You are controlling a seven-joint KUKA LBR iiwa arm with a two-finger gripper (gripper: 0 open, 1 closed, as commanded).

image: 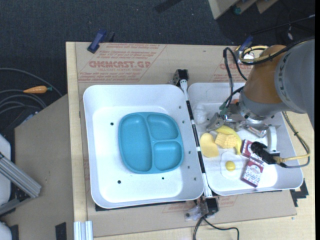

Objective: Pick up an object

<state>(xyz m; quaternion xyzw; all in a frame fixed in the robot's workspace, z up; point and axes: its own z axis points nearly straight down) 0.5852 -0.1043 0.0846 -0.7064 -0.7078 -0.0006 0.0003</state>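
Observation:
My gripper is low in the right bin, near its upper left part, hanging from the grey wrist and orange band. Just below it lies a cluster of yellow toy foods: a curved yellow piece, a ridged yellow piece and a rounded yellow piece. The gripper is over the top edge of this cluster; whether it touches is unclear. A fried-egg toy lies further forward. A dark red packet lies at the front right.
The left bin holds a blue divided plate. A black cable with a yellow end crosses the right bin's right side. A second red packet lies by the wrist. The two bins' shared wall is close on the gripper's left.

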